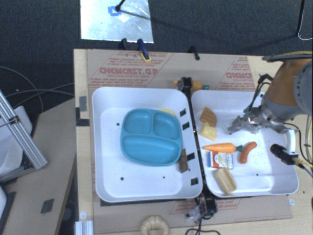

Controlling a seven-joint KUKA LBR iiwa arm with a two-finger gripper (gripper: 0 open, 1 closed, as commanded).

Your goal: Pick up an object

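Carrot (pixel 219 148) lengthwise left-right, green top toward sausage (pixel 247 152); claw (pixel 243 124) state unclear.

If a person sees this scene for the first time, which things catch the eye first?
The big blue divided plate lies in the left bin. In the right bin, small toy foods lie together: a carrot, a sausage and a bread roll. The gripper hangs over that bin's upper part.

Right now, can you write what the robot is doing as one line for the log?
arm: over right bin | gripper: above bin floor, holding nothing seen | nearest: carrot, sausage | blue plate: left bin | pick: not done
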